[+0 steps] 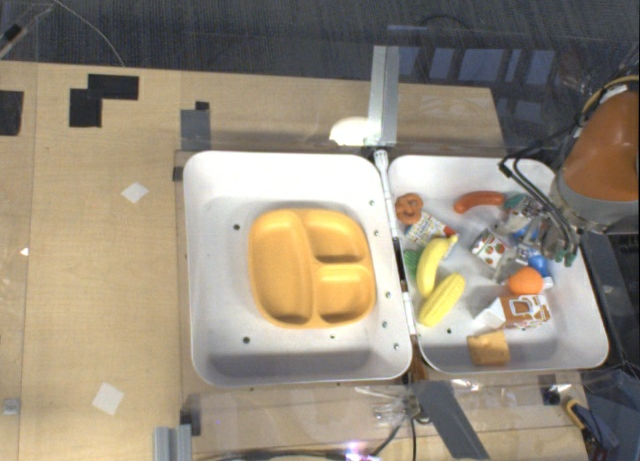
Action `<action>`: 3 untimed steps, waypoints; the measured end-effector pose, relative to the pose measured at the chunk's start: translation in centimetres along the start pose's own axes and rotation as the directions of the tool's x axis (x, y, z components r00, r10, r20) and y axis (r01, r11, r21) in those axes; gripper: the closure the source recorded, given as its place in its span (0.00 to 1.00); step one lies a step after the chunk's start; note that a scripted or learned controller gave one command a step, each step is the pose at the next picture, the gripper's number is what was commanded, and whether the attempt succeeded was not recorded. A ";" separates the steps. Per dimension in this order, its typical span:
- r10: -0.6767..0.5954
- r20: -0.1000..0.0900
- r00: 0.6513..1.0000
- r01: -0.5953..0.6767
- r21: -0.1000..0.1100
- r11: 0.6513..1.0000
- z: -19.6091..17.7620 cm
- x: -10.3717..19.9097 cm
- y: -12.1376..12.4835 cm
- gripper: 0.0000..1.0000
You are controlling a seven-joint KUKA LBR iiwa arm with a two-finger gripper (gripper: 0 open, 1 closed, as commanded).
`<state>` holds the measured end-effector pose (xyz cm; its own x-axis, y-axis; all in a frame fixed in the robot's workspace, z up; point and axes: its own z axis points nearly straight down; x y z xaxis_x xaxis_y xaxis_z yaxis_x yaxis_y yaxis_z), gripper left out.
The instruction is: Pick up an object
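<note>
The right bin [590, 344] is crowded with toy food. An orange ball [526, 280], round and bright, sits toward its right side, touching a small printed packet [527, 310] at its 6 o'clock. The gripper [540, 239] hangs just above it, at the ball's 12 to 1 o'clock, low among blue and white clutter; whether it is wide, narrow or gripping anything I cannot tell, since the arm [605, 154] and the clutter blur together there.

A red sausage [479, 200] lies at the gripper's 10 o'clock. A small patterned box [489, 247] sits at its 9 o'clock. Further out at 9 o'clock lie a banana [433, 262] and, below it, a corn cob [443, 297], both tilted. A doughnut [408, 208] sits near the bin's top-left corner, and a tan bread chunk [489, 349] at the front edge.

The left bin [215, 199] holds a yellow tray [308, 265] with three compartments, well apart from the gripper.
</note>
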<state>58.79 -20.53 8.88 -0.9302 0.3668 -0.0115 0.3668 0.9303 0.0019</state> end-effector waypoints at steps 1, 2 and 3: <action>0.227 -0.001 0.974 -0.227 0.000 0.974 0.1 -2.1 0.9 0.00; 0.400 -0.022 0.916 -0.399 0.022 0.917 0.1 -4.6 4.0 0.00; 0.267 -0.040 0.963 -0.266 0.027 0.964 0.1 -5.8 3.3 0.00</action>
<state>65.39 -19.61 8.90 -0.7983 0.6015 0.0298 0.6011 0.7989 -0.0224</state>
